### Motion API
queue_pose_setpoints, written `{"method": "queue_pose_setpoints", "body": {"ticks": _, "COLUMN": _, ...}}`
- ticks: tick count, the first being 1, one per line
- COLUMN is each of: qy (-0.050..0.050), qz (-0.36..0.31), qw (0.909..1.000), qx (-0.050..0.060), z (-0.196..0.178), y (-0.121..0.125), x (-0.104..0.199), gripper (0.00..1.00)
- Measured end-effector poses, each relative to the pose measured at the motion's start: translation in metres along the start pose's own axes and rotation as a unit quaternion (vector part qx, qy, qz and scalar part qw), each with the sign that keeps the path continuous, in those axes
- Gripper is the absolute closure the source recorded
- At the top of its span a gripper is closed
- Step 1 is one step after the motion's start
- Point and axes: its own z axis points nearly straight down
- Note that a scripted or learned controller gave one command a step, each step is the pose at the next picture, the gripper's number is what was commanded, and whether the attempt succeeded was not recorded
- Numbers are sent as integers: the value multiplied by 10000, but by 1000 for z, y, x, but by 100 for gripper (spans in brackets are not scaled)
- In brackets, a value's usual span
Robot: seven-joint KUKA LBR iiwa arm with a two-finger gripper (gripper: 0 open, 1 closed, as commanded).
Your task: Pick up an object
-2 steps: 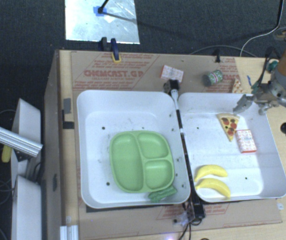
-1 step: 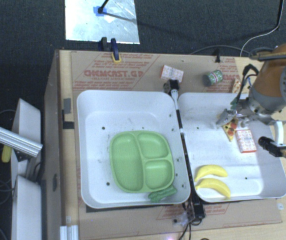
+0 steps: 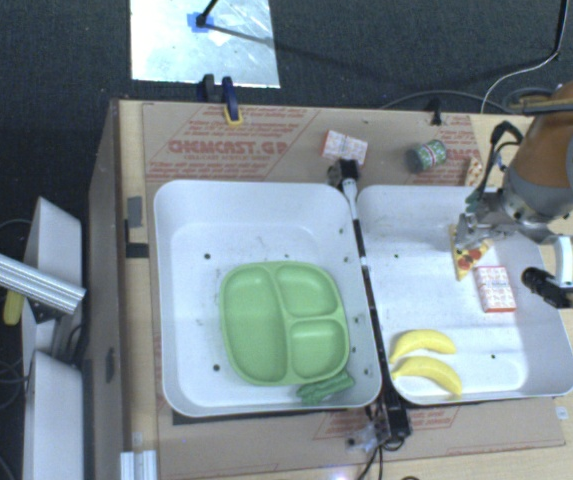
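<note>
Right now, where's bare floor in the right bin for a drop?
Right bin: bare from the divider side across its middle, between the pincer and the two bananas. Crowded on the far side, where a yellow-red packet and a small patterned box lie by the pincer. Left bin: green divided plate fills the near half.

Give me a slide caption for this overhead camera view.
Arm's tool lowered over a small orange packet in the right bin; bananas nearby.
</note>
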Motion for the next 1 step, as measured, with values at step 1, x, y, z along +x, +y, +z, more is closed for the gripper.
{"method": "queue_pose_setpoints", "body": {"ticks": 1, "qy": -1, "qz": -1, "qw": 10000, "qx": 2, "z": 0, "y": 0, "x": 0, "gripper": 0}}
